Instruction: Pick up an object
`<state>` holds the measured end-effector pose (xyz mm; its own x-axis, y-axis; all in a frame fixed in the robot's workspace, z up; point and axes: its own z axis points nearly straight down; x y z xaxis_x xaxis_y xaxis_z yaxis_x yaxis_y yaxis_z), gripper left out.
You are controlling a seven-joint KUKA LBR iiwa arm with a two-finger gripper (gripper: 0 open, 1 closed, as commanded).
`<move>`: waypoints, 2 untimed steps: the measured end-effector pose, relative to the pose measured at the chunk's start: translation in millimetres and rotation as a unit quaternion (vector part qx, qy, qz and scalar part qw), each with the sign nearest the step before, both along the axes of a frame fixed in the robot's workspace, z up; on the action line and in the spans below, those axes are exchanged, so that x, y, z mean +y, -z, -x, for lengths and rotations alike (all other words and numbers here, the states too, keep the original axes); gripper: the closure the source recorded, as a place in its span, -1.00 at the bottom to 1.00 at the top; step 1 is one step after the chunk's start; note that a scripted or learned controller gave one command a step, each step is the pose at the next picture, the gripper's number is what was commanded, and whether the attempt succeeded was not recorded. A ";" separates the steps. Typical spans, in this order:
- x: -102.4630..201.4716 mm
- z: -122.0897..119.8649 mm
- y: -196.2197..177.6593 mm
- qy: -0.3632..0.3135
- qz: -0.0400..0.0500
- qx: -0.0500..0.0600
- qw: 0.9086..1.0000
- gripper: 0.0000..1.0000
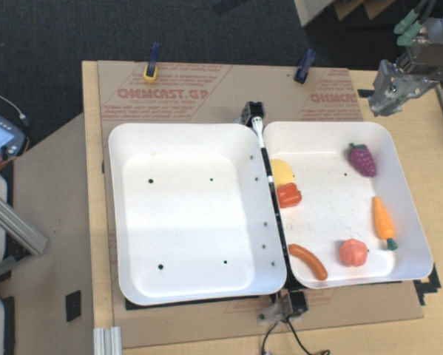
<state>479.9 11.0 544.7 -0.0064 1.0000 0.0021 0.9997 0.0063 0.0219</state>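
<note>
Seen from above at a slant: gripper [390, 95] at the upper right, over the tabletop [339, 87] just beyond the far right corner of the right bin [410, 220], state of the fingers impossible to tell. Inside this bin, purple grapes [362, 159] near the far right corner, carrot [384, 222] along the right wall, pink fruit [353, 252] and sausage [308, 261] by the near edge, yellow piece [281, 171] touching red pepper [288, 195] against the left wall. Open white floor in the middle of this bin, and wide room across the left bin [184, 220].
</note>
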 end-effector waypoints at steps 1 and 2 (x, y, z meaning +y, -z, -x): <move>-28.8 0.7 40.7 0.005 0.001 0.013 1.000 1.00; -49.0 0.8 85.3 0.005 0.001 0.014 1.000 1.00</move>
